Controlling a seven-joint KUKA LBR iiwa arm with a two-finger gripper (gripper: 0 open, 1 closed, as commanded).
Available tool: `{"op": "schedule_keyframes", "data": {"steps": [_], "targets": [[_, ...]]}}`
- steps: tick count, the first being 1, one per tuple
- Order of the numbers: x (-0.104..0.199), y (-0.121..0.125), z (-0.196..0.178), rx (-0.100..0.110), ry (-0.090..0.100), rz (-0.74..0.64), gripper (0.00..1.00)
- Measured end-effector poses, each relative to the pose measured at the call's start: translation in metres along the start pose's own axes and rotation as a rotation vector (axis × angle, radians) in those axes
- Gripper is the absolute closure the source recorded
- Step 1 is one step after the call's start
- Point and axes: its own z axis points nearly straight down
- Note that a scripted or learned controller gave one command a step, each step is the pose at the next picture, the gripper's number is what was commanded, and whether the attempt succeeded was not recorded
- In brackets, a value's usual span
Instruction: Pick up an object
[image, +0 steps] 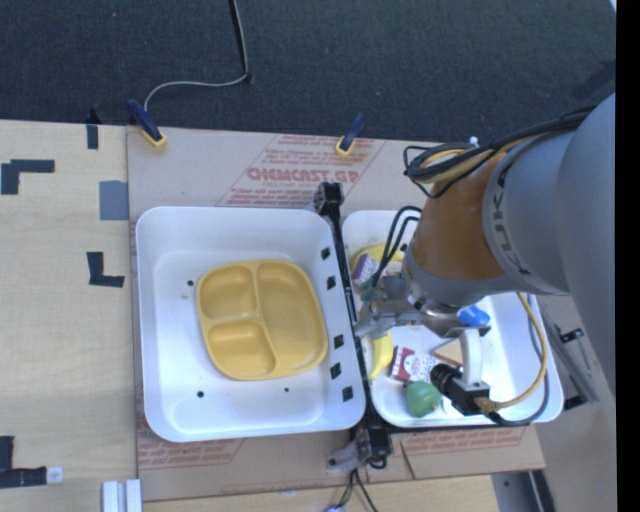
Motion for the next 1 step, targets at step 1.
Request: {"op": "schedule_keyframes", "data": {"steps": [1], "targets": [[-0.0789, 0.0706, -0.0001, 0.0, -0.004, 0.004, 1.0]]}}
